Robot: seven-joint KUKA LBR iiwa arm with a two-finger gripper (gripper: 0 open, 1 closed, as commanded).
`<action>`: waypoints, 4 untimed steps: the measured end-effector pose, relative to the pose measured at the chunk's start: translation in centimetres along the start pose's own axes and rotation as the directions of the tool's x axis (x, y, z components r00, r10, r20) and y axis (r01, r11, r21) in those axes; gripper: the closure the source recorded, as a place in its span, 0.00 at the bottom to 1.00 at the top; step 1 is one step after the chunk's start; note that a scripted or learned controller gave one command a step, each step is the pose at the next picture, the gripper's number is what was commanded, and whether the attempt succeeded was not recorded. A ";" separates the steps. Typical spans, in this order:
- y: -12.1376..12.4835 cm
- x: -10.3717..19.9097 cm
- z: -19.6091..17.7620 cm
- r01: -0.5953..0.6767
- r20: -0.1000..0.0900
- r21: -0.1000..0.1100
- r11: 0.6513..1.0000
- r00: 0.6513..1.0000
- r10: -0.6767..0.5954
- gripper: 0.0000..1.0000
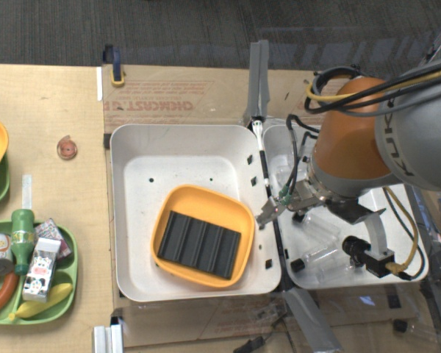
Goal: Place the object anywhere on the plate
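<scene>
Nearest the bench's front edge, the left bin (125, 197) holds one orange plate (203, 235), and one dark ribbed rectangular object (200, 244) already lies flat on it, well within the rim. Just beyond, over the seam between the two white bins, the gripper (279, 203) sits near the plate's right edge; whether it is wide or closed cannot be told. Judging by this, the placing looks done, so the arm should lift straight up and clear the rim without nudging the plate. Farther right, the right bin (419, 267) holds clear, hard-to-count items
</scene>
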State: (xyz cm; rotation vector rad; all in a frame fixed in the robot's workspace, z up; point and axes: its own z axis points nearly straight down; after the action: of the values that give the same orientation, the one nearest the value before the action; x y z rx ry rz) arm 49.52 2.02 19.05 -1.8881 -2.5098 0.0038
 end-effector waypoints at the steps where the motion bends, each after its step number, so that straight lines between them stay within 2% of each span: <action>1: 0.0 0.0 0.0 0.000 0.000 0.000 1.000 1.000 0.000 0.00; 4: 0.0 0.0 0.0 0.000 0.000 0.000 1.000 1.000 0.000 0.00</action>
State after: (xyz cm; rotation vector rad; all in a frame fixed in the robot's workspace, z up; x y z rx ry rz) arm 49.52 2.02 19.05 -1.8880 -2.5098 0.0039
